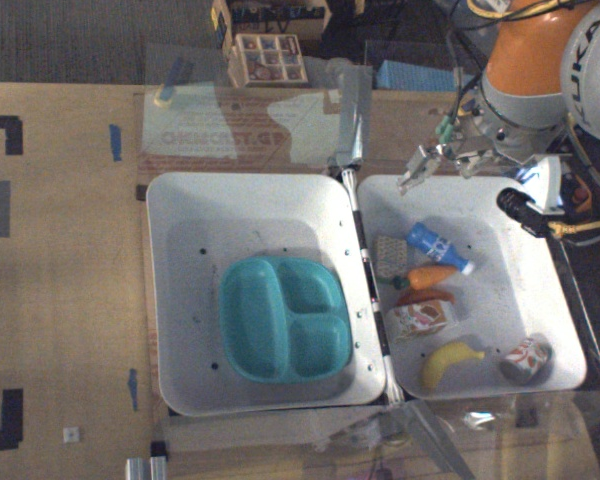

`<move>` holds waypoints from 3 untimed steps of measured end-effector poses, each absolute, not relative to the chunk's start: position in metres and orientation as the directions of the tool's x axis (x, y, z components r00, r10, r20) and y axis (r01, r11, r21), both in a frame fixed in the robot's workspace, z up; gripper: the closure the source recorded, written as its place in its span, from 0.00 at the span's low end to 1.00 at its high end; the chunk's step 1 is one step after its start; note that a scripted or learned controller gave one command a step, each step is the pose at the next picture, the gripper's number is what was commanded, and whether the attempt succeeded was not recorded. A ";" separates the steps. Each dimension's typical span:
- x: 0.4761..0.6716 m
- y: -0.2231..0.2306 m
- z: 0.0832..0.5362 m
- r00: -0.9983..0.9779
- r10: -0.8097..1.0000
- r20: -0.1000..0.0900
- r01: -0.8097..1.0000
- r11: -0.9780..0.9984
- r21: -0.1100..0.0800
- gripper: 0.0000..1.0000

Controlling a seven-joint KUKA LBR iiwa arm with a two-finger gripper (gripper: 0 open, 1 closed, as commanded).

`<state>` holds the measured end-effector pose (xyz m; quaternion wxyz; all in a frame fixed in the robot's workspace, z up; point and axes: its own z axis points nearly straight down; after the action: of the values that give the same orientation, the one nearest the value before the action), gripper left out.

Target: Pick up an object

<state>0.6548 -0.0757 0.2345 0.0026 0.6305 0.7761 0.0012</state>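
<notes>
The right bin (540,268) holds a blue bottle (438,246), an orange carrot (432,276), a small red and white carton (423,316), a yellow banana (450,361), a grey sponge-like pad (390,256) and a small can (526,359). My gripper (442,163) hangs above the back edge of the right bin, well clear of the objects. Its fingers (416,172) look spread apart with nothing between them.
The left bin (180,268) holds a teal divided tray (285,318). A clear plastic sheet and cardboard boxes (268,28) lie behind the bins. Black cable and a dark fitting (525,213) hang over the right bin's far right side.
</notes>
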 end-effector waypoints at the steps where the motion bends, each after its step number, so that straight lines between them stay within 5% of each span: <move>1: 0.599 -0.107 0.137 -0.276 0.961 0.000 0.961 0.276 0.001 0.00; 2: 0.621 -0.137 0.088 -0.158 0.987 -0.002 0.987 0.158 0.006 0.00; 3: 0.502 -0.111 0.087 -0.156 0.988 0.001 0.988 0.156 0.003 0.00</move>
<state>0.5021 -0.1111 0.0872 0.0006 0.6497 0.7602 0.0016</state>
